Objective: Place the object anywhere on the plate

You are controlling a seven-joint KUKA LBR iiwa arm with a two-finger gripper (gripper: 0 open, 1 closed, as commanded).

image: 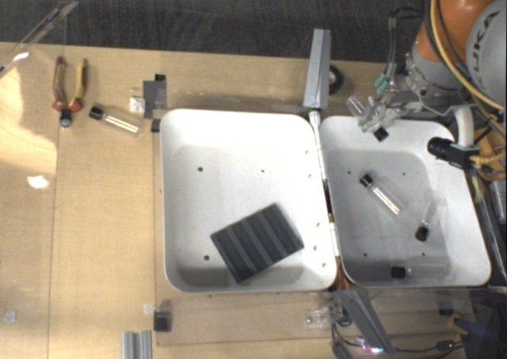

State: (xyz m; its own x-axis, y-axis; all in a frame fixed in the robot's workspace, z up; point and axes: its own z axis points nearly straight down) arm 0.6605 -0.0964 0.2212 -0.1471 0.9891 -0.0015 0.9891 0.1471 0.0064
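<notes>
Arm poised over the right bin's far edge, vial lying loose below the gripper.

Far left of the gripper [379, 116], pliers [68, 89] and a spare vial [116, 119] lie on the bench; nearer, the left bin [238, 131] holds a dark ribbed plate [257, 242], turned askew. In the right bin [467, 266], just below the gripper and apart from it, the vial [381, 194] lies flat, long axis diagonal, black cap pointing up-left toward the gripper. Gripper grasps nothing; whether its fingers are spread or closed cannot be told.
</notes>
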